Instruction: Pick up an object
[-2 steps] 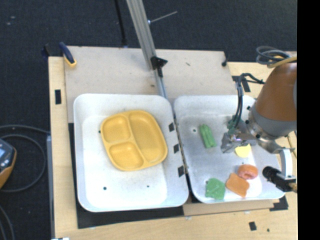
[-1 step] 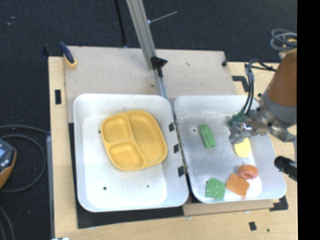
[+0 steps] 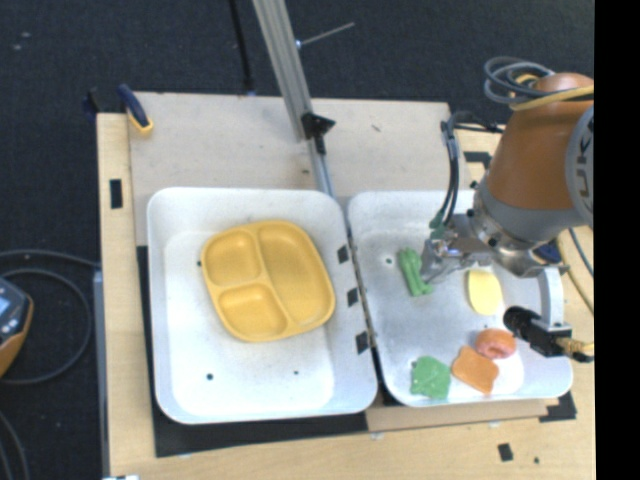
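Note:
The right bin holds several small objects. A green stick-shaped piece lies near its middle. A pale yellow oval piece rests to the right of it. Along the near edge sit a green lump, an orange block and a pink-orange round piece. My gripper hangs just right of the green stick, low over the bin floor, under the orange-banded wrist. Its fingers sit against the stick's right side.
The left bin carries a yellow three-compartment plate. A slanted metal pole rises from behind the bins. Cables hang beside the arm. A black fitting juts over the right bin's right side.

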Controlling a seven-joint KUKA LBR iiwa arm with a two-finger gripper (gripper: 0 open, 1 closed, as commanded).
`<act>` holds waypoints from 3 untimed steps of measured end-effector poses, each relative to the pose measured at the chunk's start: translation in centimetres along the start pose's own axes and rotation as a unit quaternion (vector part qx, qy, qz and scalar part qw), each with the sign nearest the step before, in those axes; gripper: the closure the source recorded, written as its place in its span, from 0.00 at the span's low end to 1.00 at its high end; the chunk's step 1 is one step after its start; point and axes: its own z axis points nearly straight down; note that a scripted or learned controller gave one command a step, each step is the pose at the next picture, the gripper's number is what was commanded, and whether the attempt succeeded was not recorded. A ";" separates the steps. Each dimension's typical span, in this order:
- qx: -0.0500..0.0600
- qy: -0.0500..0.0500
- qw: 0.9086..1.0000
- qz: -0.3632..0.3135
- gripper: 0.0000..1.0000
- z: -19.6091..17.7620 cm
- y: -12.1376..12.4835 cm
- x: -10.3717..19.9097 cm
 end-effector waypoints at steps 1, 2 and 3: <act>0.000 0.001 1.000 -0.001 1.00 -0.7 0.6 5.0; 0.001 0.001 1.000 0.000 1.00 -0.5 0.4 10.6; 0.002 0.001 1.000 0.000 1.00 1.0 0.8 15.5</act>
